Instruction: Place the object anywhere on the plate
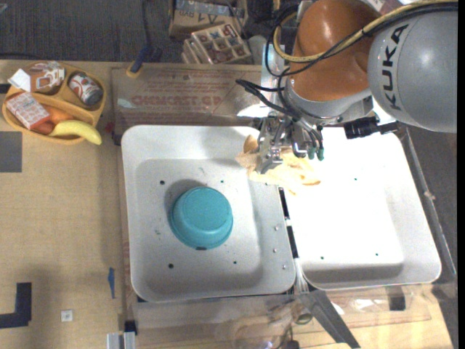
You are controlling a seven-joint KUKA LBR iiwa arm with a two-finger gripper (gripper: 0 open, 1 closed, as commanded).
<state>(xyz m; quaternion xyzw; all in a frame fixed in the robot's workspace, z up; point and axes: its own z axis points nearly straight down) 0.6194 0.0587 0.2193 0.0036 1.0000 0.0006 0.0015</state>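
Below, wooden bench (65,217), two white bins (145,166); tool (280,151) state unclear over yellow object (301,171).

**Two white bins share wooden bench**

A wooden bench (58,217) carries two shallow white bins: the left bin (145,151) at centre, the right bin (414,217) at three o'clock. A yellow tray (14,111) of toy food sits at ten o'clock.

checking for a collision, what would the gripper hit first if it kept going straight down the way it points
Probably the pale yellow-tan object under the gripper, lying over the white bins' shared edge; depth is unclear.
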